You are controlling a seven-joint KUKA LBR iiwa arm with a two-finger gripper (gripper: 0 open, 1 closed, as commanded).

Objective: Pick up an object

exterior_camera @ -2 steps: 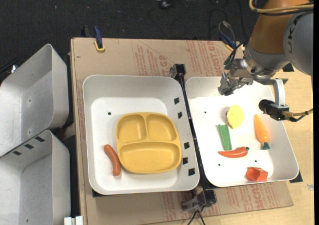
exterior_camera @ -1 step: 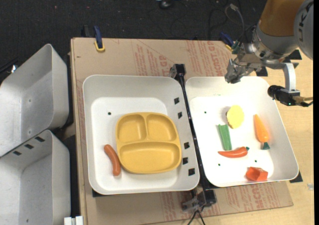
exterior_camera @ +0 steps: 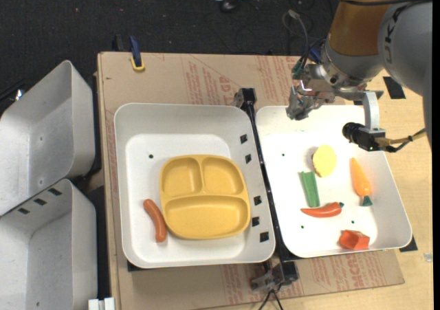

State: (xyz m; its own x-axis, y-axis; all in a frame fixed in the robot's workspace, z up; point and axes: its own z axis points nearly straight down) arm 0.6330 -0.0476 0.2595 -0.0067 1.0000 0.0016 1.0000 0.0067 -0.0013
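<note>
We log two white bins side by side on the bench. The left bin [exterior_camera: 130,164] holds a yellow tray [exterior_camera: 205,196] with three compartments, sitting roughly in the middle. A sausage [exterior_camera: 155,220] lies on the bin floor just beside the tray's lower left edge, slightly tilted.

The right bin [exterior_camera: 275,164] holds five items, all clustered in its right half. A yellow lemon [exterior_camera: 324,161] sits uppermost, with a green stick [exterior_camera: 309,188] just below it. A carrot [exterior_camera: 361,178] lies to the right of these, apart from them. A red chili [exterior_camera: 322,210] lies nearly level beneath the green stick, close to its lower end. A red piece [exterior_camera: 353,238] rests near the bin's lower right corner.

The arm enters from the upper right, orange band above the wrist. The gripper [exterior_camera: 301,108] hangs over the right bin's upper left corner, well apart from every item. We cannot tell how the gripper is set; nothing is visibly held.
</note>
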